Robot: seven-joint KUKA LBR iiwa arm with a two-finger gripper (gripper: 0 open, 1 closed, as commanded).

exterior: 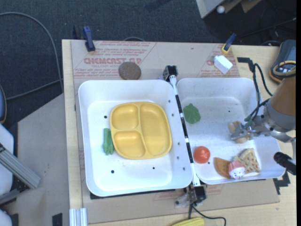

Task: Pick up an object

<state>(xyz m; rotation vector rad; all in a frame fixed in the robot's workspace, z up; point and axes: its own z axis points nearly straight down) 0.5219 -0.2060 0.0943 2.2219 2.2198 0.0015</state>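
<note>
My gripper (pixel 244 127) is low in the right bin (pixel 214 91), near its right wall, with the grey arm (pixel 282 109) behind it. A tan lumpy item (pixel 236 131) lies right at the gripper's tip, touching or nearly touching it. A green leafy piece (pixel 191 113) lies at the bin's left side. Closer to the front are a red tomato (pixel 201 154), an orange wedge (pixel 222 166), a pizza slice (pixel 249 160) and a small red and white item (pixel 236 172).
The left bin (pixel 94 173) holds a yellow divided plate (pixel 140 128) and a green pod (pixel 108 141) beside it. Behind the bins sit a brown disc (pixel 130 71) and a white block (pixel 223 63). Blue clamps (pixel 88 38) grip the bench's back edge.
</note>
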